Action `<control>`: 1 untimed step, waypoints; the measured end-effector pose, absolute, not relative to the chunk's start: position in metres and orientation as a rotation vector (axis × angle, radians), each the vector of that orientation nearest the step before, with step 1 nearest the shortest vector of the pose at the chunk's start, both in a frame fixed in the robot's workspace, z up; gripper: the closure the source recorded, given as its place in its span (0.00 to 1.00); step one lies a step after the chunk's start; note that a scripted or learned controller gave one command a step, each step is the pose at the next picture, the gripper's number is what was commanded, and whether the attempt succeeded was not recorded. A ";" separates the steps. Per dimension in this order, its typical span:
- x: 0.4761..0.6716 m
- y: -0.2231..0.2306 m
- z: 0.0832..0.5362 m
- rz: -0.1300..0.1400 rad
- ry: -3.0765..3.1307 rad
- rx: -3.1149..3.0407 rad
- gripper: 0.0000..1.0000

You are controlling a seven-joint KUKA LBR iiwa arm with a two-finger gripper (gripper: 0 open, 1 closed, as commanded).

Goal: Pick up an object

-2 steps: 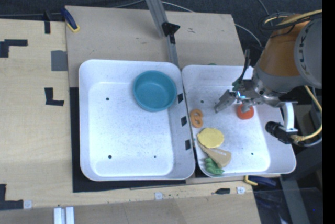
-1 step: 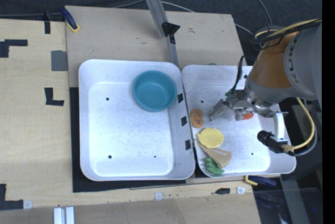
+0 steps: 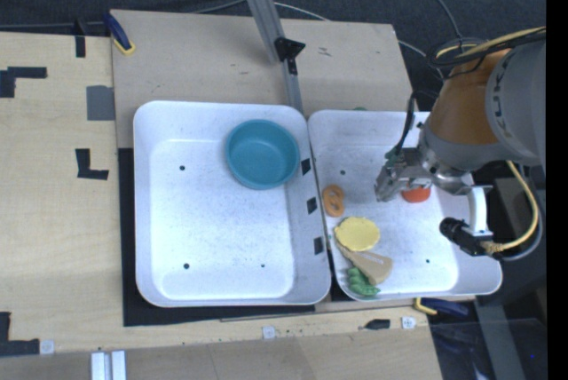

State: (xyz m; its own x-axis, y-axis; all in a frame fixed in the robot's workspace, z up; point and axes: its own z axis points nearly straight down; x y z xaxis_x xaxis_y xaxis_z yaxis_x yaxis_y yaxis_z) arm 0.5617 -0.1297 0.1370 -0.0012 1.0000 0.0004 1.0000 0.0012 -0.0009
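Observation:
My gripper (image 3: 392, 184) hangs low over the middle of the right bin (image 3: 444, 276), seen from above. A small red-orange object (image 3: 416, 191) lies just right of the fingers, partly hidden by the wrist. Left of the gripper sits a small orange-brown piece (image 3: 333, 200). Nearer the front lie a yellow round object (image 3: 357, 233), a tan wedge (image 3: 371, 265) and a green item (image 3: 359, 282). A blue bowl (image 3: 262, 154) stands in the left bin (image 3: 169, 272).
The grey arm with its orange band (image 3: 461, 114) reaches in from the right above the right bin. A slanted metal pole (image 3: 266, 5) crosses the bench behind the bins. A cable loops (image 3: 515, 236) near the right bin's edge.

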 end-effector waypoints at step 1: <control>0.555 -0.127 0.183 -0.003 -2.224 -2.222 1.00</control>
State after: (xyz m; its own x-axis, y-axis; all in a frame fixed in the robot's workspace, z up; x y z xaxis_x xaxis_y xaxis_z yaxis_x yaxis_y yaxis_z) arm 0.5548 -0.1266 0.1830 -0.0007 1.0000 -0.0004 1.0000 0.0007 0.0030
